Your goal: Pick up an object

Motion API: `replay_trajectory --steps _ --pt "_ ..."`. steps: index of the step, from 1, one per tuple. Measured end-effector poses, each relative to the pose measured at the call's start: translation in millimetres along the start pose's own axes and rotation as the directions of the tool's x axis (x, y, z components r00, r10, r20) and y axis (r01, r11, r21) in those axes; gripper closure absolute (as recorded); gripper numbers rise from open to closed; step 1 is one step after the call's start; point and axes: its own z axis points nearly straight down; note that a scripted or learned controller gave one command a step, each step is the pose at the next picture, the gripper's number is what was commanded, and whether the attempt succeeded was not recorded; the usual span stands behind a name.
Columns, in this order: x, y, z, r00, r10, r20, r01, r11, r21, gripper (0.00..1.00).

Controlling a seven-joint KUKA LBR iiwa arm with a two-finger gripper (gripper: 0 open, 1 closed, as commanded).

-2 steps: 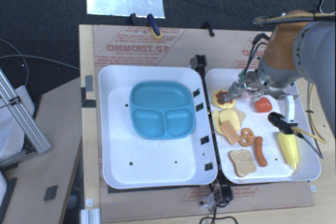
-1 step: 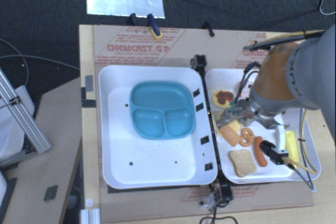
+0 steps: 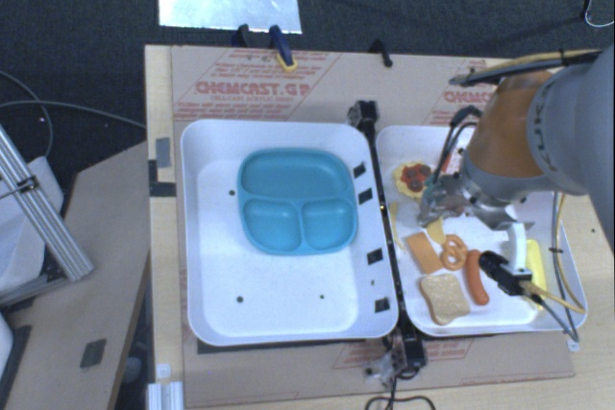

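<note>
On the bench (image 3: 163, 206), 2 shallow white bins sit side by side on a printed cardboard sheet. The left bin (image 3: 216, 302) carries a blue divided plate (image 3: 296, 202) with 3 compartments, lying flat near the bin's middle. The right bin (image 3: 538, 317) holds a scatter of toy food: a small round pizza (image 3: 415, 177) near its upper left, an orange cheese wedge (image 3: 422, 253) below that, a pretzel (image 3: 454, 253) just beside the wedge, a slice of bread (image 3: 445, 298) at the lower left, a red sausage (image 3: 477, 283) next to the bread, and a yellow piece (image 3: 534, 262) further right. The grey arm with its orange band (image 3: 509, 125) reaches in from the right, and the gripper (image 3: 432, 204) hangs low over the right bin between the pizza and the cheese wedge. How far the fingers are spread, and whether they grip anything, I cannot tell.
</note>
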Motion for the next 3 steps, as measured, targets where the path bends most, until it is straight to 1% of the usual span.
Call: replay_trajectory --steps 1,2,3 --pt "79.8 8.6 -122.4 1.0 -0.013 -0.003 0.013 1.0 -0.012 1.0" --pt "62.5 -41.8 -135.2 1.0 0.001 0.0 -0.001 1.0 0.003 1.0" --pt "61.5 -80.7 -159.3 1.0 0.0 0.0 0.0 1.0 0.001 1.0"
